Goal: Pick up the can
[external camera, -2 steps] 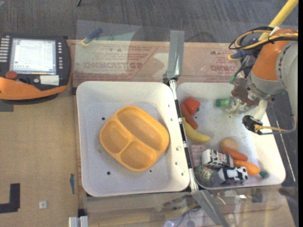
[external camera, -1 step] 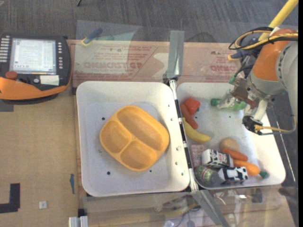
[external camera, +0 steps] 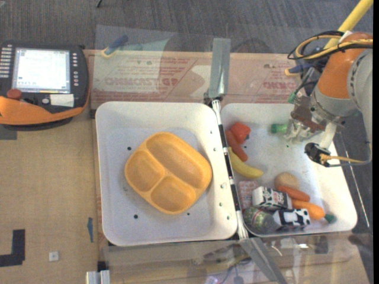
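The can (external camera: 259, 218) lies on its side at the near edge of the right bin (external camera: 340, 185), dark green with a metal end, wedged between the bin wall and a cow-patterned carton (external camera: 294, 218). My gripper (external camera: 296, 135) hangs over the far part of the same bin, just right of a small green object (external camera: 278, 127). It stands well away from the can, toward the back, and nothing shows in it.
The right bin also holds a red pepper (external camera: 237, 134), a banana (external camera: 244, 167), a potato (external camera: 286, 180), two carrots (external camera: 308, 207) and a second cow-patterned carton (external camera: 269, 197). An orange divided plate (external camera: 168, 171) lies in the left bin (external camera: 112, 158). A teach pendant (external camera: 41, 81) rests at far left.
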